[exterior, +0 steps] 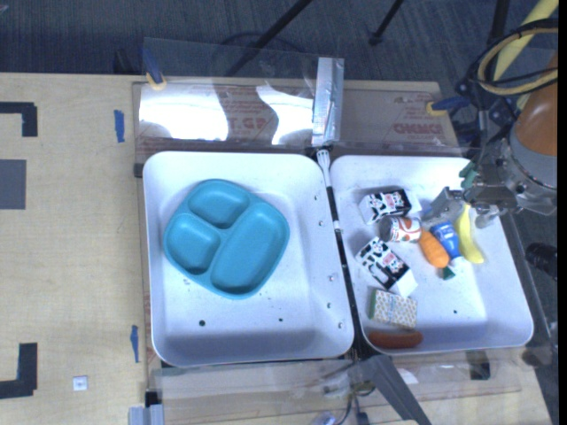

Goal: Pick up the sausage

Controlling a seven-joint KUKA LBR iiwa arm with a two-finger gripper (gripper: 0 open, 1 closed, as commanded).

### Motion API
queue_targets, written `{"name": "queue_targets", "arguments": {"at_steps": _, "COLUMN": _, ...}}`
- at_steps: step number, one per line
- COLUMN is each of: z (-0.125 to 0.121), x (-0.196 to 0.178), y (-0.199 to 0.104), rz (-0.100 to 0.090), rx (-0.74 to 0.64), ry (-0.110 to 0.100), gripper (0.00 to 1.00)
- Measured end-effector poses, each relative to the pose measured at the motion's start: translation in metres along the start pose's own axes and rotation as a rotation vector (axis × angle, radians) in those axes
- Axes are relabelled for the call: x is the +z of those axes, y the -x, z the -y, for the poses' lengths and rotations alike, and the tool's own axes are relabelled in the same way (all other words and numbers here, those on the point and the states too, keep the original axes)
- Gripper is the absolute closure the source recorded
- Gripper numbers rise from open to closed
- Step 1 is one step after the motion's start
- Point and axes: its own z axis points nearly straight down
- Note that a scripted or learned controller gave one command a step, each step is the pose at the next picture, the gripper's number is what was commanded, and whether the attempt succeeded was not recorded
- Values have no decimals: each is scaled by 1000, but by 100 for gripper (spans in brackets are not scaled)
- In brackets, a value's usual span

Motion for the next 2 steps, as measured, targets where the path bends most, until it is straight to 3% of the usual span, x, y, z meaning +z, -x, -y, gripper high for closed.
{"name": "queue_targets", "arguments": {"at_steps": 1, "z": 44, "x": -116, "y": -67, "rz": 2, "rx": 27, "ry": 3, "gripper": 0}}
{"name": "queue_targets", "arguments": {"at_steps": 2, "z": 43, "x": -126, "y": -68, "rz": 3, "rx": 25, "ry": 6, "gripper": 100}}
